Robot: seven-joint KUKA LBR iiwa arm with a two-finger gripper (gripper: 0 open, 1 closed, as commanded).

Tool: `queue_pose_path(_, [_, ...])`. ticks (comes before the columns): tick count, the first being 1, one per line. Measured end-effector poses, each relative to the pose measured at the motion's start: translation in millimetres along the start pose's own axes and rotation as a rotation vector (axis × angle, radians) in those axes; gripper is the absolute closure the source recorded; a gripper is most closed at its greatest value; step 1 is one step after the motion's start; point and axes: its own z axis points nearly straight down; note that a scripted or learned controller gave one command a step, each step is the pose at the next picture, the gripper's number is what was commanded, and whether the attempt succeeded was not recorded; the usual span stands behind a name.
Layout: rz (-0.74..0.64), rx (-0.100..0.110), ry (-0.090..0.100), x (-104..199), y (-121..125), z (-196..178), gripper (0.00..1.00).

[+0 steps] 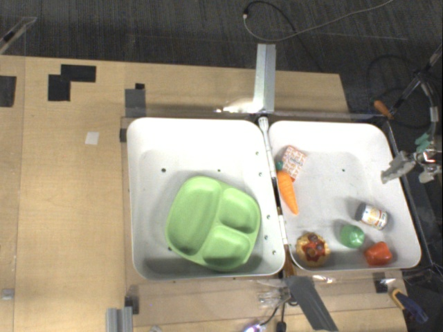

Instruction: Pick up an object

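Clutter at the right edge of the camera view hides most of the arm: what seems to be the grey metal two-finger gripper (400,168) reaches in over the right rim of the right shallow white bin (332,133), and it is too small and blurred to tell how it is set, or whether it touches the rim. Nothing can be seen held in it.

The right bin holds six small things. A pale packet with a red-and-white chequered print (293,161) lies near the divider, tilted. Just below it, touching or nearly so, the orange plastic carrot (287,193) lies beside the divider wall, its long axis running from upper left to lower right, the narrow tip pointing toward the bin's near edge. A small cylinder with a dark cap and yellow-and-white label (372,216) lies on its side well to the right, its label unreadable. Along the near wall sit a round, mottled red-and-yellow object (312,248), whose nature is unclear, a green rounded lump (351,236), and a red-orange chunky piece (378,254).

The left shallow white bin (159,144) bears a light green plastic plate with three compartments (213,222), lying tilted toward the near wall.
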Motion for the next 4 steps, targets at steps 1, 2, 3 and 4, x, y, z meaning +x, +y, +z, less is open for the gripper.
queue_pose_path(1, [0.068,-0.002,0.001,55,9,170,0.0])
queue_pose_path(2, [-0.025,-0.007,0.0,61,21,194,0.0])
queue_pose_path(3, [0.24,-0.007,0.005,62,16,195,0.0])
queue_pose_path(4, [0.181,-0.012,0.003,36,-9,194,0.0])
